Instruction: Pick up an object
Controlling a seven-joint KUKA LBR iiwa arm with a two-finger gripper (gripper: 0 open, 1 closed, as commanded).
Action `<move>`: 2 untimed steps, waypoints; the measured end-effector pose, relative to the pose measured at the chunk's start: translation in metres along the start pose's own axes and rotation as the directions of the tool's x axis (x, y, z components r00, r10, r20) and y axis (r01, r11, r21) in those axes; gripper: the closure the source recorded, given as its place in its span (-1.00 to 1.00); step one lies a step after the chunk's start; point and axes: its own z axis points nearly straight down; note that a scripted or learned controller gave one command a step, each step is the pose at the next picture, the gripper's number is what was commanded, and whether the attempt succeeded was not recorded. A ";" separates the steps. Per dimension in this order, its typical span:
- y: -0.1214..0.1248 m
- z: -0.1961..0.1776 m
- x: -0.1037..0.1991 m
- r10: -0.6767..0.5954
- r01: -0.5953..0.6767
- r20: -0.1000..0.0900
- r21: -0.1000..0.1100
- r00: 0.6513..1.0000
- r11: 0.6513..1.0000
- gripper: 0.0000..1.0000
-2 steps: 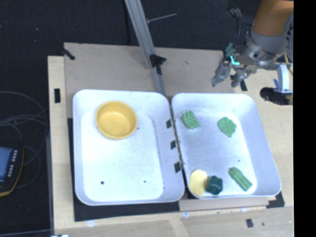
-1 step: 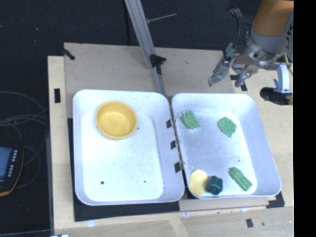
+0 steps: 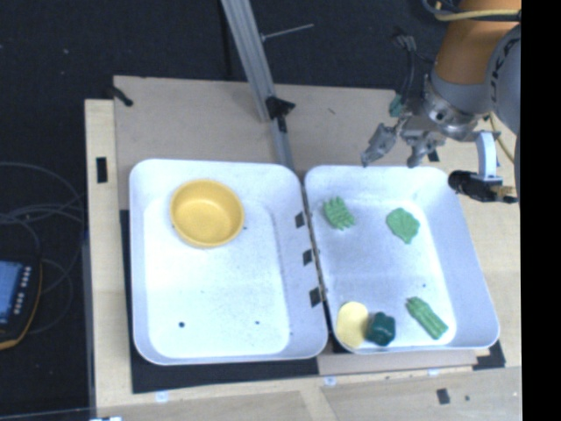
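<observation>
gripper (image 3: 396, 153) spread and empty above the right bin's (image 3: 465, 235) far rim, well apart from the green pieces (image 3: 402, 224) below, likely to clip that rim or close on nothing if lowered from there

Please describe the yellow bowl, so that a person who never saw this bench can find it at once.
Of the two white bins, take the left bin. The yellow bowl sits in its upper left part, round and open upward. It is much larger than the small pale yellow piece in the other bin.
</observation>
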 end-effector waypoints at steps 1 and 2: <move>-0.002 0.047 -0.010 0.001 -0.001 0.000 0.000 1.000 1.000 -1.00; 0.005 0.102 -0.017 0.000 0.000 0.000 0.001 1.000 1.000 -1.00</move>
